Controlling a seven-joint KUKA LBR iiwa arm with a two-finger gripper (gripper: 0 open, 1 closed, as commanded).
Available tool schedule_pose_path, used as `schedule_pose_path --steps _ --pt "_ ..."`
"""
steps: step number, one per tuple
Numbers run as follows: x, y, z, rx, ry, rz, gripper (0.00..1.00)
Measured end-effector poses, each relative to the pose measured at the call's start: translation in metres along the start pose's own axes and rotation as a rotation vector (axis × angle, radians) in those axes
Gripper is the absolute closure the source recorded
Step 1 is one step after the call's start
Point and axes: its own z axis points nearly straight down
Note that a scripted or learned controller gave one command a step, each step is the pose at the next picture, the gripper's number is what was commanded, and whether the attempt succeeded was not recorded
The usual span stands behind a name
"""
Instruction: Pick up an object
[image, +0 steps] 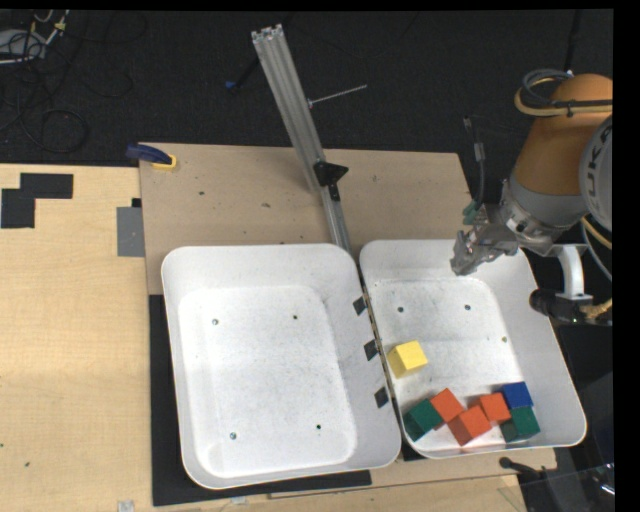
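Up at the far right corner of the right bin (540, 330), the gripper (468, 258) hangs over the rim, nothing visible between its fingers; whether they are spread or pressed together I cannot tell from this angle. Well apart from it, a yellow block (407, 357) sits alone near the bin's left wall. Further toward the near edge lies a cluster of blocks close together: a green block (422, 417), an orange block (447, 404), another orange block (467, 426), a third orange one (494, 407), a blue block (516, 395) and a dark green block (520, 427). Beside it sits the left bin (200, 300).
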Motion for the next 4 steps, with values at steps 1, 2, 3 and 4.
schedule_pose_path --steps 1,2,3,4 --pt "0.046 -0.013 -0.013 0.004 0.002 -0.004 1.0" --pt "0.102 -0.027 -0.023 0.005 0.003 -0.005 1.0" --pt "0.151 -0.042 -0.031 0.006 0.002 -0.005 1.0" --pt "0.195 -0.072 -0.022 0.008 0.001 -0.003 1.0"
